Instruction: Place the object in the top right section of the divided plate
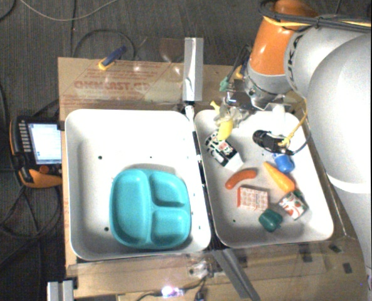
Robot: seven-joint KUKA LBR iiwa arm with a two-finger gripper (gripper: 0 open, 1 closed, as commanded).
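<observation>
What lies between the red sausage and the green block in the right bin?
In the camera view, a red-and-white patterned packet lies between the red sausage and the green block.

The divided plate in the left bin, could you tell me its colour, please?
The divided plate is plain turquoise, seen clearly in the camera view.

The divided plate (150, 210) was seen to be of smooth turquoise plastic with a soft sheen. Both white bins (85, 137) were made of smooth, slightly glossy plastic. A sheet of brown cardboard (120, 83), matt and printed in faded red, was laid beneath them. The arm's (336, 86) shell was finished in smooth grey, and its orange band (272, 39) was glossy. The toy carrot (280, 177) and sausage (241, 177) looked like shiny plastic. The floor (47, 17) was covered in dark, rough carpet.
</observation>
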